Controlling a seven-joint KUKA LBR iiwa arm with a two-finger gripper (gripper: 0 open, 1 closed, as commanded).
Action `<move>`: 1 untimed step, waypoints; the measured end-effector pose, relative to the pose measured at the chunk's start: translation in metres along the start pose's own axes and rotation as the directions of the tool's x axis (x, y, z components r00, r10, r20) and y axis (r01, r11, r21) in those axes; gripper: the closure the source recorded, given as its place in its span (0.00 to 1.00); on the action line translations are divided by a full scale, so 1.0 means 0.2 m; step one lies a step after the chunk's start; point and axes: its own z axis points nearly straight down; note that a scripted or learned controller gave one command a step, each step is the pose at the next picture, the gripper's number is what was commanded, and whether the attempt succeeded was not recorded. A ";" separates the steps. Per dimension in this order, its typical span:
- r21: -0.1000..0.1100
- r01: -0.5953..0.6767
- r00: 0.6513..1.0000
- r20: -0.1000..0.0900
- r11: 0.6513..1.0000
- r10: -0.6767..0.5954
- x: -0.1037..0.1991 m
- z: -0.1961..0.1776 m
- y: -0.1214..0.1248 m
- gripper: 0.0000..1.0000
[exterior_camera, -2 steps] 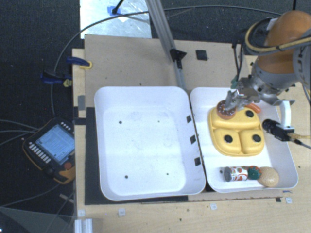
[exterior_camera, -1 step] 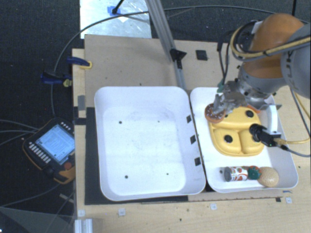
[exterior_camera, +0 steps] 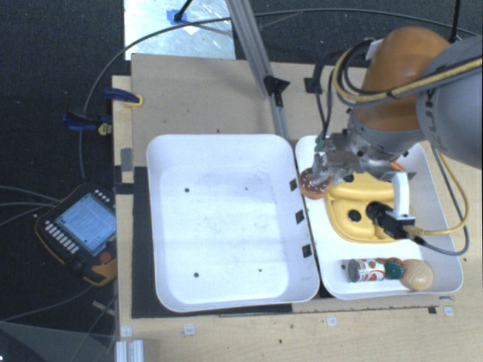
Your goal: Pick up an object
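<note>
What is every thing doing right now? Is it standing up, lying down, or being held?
tool: low in the right bin, over a small brown round thing; grip unclear
small brown round thing: lying near the right bin's left wall
yellow object: lying flat in the right bin
small bottle: lying on its side
tan ball: resting beside the bottle
right bin: holds all these things
</note>
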 end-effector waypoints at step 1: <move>0.003 -0.001 1.000 0.000 1.000 0.001 0.25 0.08 -0.14 1.00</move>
